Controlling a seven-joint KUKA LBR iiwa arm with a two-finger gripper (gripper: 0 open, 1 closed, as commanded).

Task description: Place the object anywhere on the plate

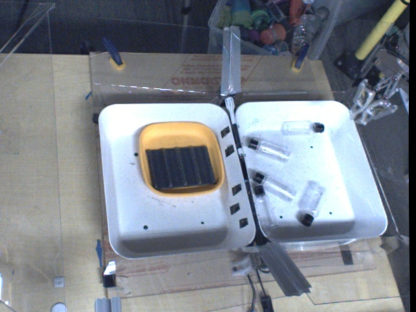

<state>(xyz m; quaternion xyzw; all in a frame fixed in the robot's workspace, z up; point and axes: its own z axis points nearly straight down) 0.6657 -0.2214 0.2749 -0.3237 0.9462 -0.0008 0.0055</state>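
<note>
White plastic forms the two bins: the left bin [123, 233] and the right bin [367, 216], touching along a middle divider. Nearest in the right bin lies a clear vial [310, 202] with a black cap, a second vial [273, 186] to its left, and farther back a third vial [267, 147] and a fourth vial [301, 128]. In the left bin sits a yellow plate [151, 137] with a dark ridged block [181, 166] lying flat on it. Beyond the right bin's far right corner hangs the gripper [372, 103], off the bin; whether it is open or closed cannot be told. Farthest back stands a clear tub of coloured toys [273, 8].
</note>
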